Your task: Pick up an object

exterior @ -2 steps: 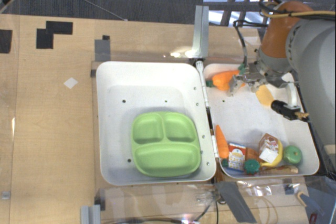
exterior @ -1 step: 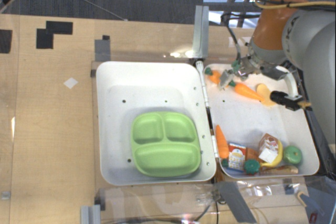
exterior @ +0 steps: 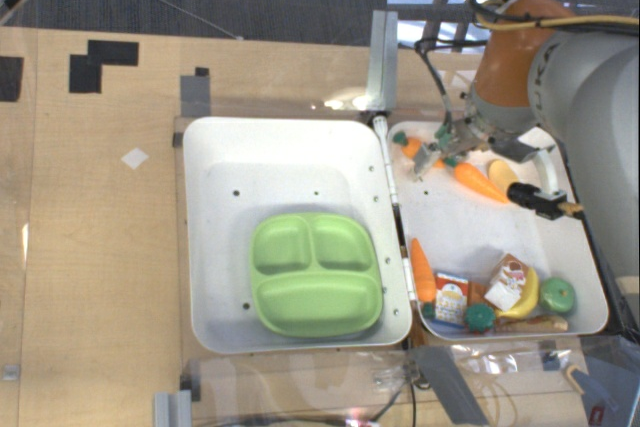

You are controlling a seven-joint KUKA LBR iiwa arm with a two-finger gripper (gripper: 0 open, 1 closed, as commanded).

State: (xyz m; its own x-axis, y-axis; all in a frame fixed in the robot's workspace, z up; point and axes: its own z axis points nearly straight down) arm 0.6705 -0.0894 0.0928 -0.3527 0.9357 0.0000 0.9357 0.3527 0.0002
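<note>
- Camera view: whether the fingers are apart or together I cannot tell; the gripper (exterior: 432, 155) is low over the upper left part of the right bin (exterior: 598, 300), with nothing visibly between its tips.
- A small orange piece (exterior: 410, 149) lies just beside the gripper; a carrot (exterior: 480, 182) and a pale yellow item (exterior: 502, 174) lie near it, to its right.
- Along the right bin's lower edge: another carrot (exterior: 422, 269), a small carton (exterior: 451, 299), a teal piece (exterior: 481, 317), a banana (exterior: 523, 298) and a green round item (exterior: 558, 294).
- The left bin (exterior: 215, 215) holds a green divided plate (exterior: 315, 274).
</note>
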